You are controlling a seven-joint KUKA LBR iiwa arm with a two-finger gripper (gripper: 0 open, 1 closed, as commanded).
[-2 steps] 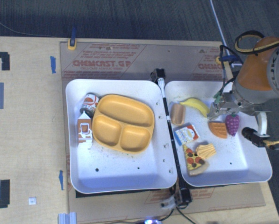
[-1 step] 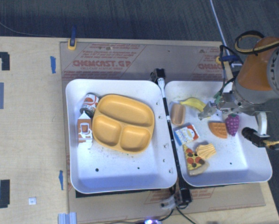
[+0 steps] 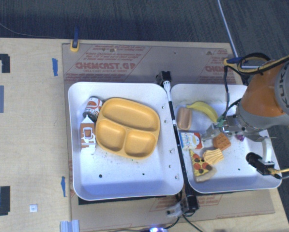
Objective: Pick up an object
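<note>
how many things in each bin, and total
left bin: 3 (yellow divided tray, can, small carton)
right bin: 6 (banana, bread roll, packet, waffle, fries, pizza slice)
total: 9

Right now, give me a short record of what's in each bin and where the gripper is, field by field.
left bin: yellow divided tray, small can, small carton
right bin: banana, hot dog bun, waffle piece, fries, pizza slice, small packet
gripper: low over the right bin, beside the waffle piece
fingers: cannot tell
held object: none visible
</note>
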